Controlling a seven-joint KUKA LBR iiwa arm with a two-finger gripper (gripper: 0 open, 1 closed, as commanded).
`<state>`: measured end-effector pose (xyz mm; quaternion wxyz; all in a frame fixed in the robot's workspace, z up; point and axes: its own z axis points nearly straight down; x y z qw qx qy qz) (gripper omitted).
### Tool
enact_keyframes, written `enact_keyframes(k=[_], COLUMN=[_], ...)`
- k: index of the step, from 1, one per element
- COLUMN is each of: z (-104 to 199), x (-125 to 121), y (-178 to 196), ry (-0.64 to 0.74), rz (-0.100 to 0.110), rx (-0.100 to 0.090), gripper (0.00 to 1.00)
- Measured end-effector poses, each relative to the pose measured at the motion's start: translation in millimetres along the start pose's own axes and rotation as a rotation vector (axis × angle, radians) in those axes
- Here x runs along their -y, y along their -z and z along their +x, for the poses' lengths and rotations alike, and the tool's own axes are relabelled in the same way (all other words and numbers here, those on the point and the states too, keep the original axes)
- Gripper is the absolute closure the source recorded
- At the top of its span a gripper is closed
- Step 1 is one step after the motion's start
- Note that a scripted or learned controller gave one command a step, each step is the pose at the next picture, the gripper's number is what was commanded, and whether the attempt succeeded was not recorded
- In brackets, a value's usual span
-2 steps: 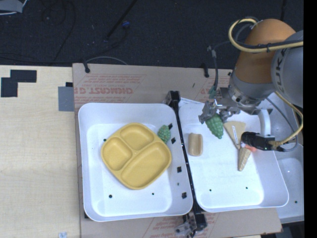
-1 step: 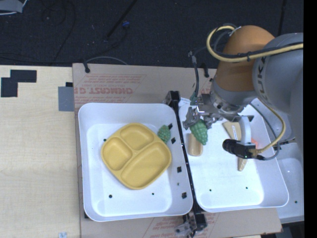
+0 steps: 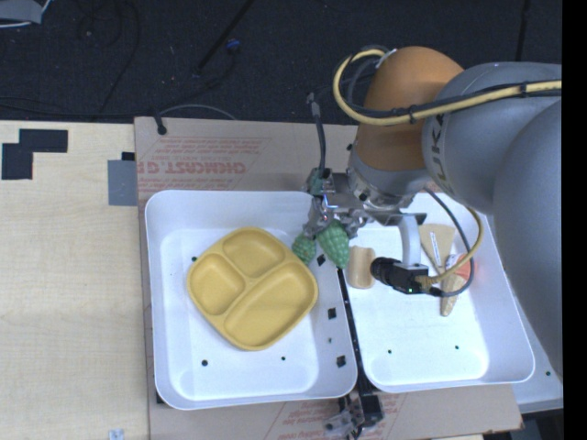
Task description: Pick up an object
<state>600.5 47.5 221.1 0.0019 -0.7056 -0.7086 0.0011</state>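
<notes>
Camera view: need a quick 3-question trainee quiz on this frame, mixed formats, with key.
1. True or false: the yellow divided plate lies in the right bin.
2. Which green thing sits right at the hand? A) green cloth-like item B) green bottle C) green cup
3. Fill in: the plate has ___ compartments.

Key: 1 false, it lies in the left bin. 2 A, at the divide between the bins. 3 three.

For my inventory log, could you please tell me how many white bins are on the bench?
2: the left bin holds a yellow divided plate; the right bin sits beside it under the arm, partly hidden.
</notes>
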Motion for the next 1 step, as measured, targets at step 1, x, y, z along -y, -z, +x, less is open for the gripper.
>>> enact_keyframes(k=[1], z=[43.0], x=[5.3], y=[6.3], ry=[0.0], rz=[-0.001], rx=[0.001], gripper=[1.0])
